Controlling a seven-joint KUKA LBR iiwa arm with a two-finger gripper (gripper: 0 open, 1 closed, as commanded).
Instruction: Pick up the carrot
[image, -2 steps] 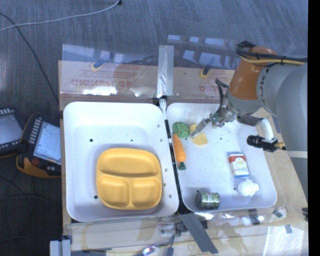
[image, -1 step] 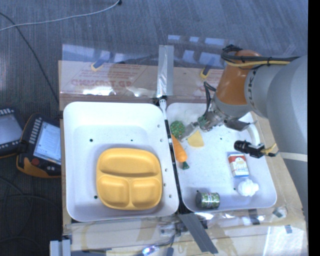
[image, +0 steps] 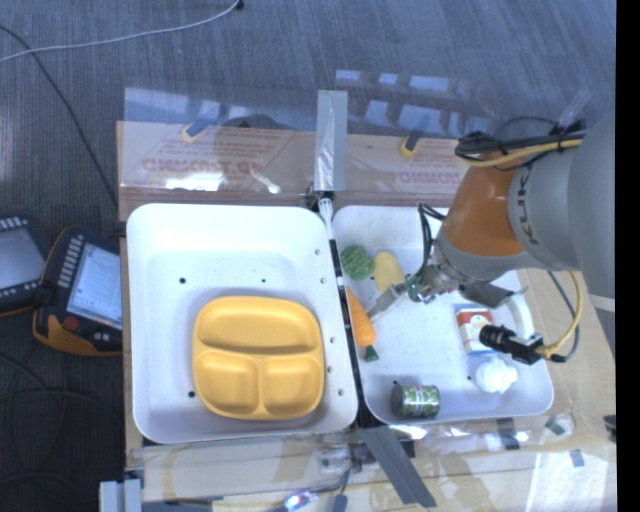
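I see my gripper (image: 385, 298) low in the right bin (image: 450, 405); whether it's spread or pinched, I can't tell. The carrot (image: 361, 322) lies just beside its tip, against the left wall

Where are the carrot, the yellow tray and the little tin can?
carrot (image: 361, 322): camera view, on its orange body.
yellow tray (image: 258, 322): camera view, on its upper compartment.
tin can (image: 415, 401): camera view, on its side.

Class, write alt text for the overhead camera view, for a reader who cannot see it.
A grey and orange robot arm reaches into the right bin, its gripper just right of a carrot lying along the bin's left wall. A can sits nearby; the left bin holds a yellow divided tray.
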